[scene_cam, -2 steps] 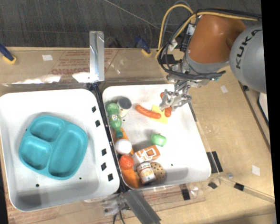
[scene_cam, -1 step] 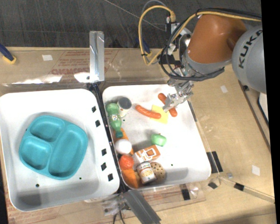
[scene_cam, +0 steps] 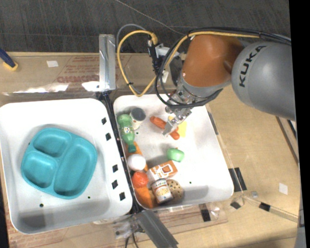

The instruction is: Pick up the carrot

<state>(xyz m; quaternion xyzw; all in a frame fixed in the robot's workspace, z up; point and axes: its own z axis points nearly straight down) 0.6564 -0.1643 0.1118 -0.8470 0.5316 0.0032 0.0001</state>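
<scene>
The arm (scene_cam: 246, 66) reaches in over the right-hand bin (scene_cam: 210, 159), and its jaws (scene_cam: 173, 122) hang low over the upper middle of that bin. How far the jaws are parted cannot be made out at this slant, and nothing can be seen held between them. The left-hand bin (scene_cam: 9, 157) sits well off to the far side of the jaws and holds a teal divided plate (scene_cam: 58, 162).

The carrot (scene_cam: 158, 122) lies flat on the bin floor just beside the jaws, on the side toward the left-hand bin, with a small yellow piece (scene_cam: 181, 128) close on the jaws' other side. It is short, orange and tapered, most likely a hard plastic toy: light, stiff and smooth, so it should slip rather than crush if pinched off centre. The best hold is probably across its thicker middle, jaws closing over the narrow width rather than along its length.

Farther from the jaws, a green bottle (scene_cam: 125, 126) lies along the bin's wall, an orange carton (scene_cam: 162, 171) and a small jar (scene_cam: 161, 191) sit toward the near end, and a white ball (scene_cam: 136, 162) and a green lump (scene_cam: 175, 155) lie between.
</scene>
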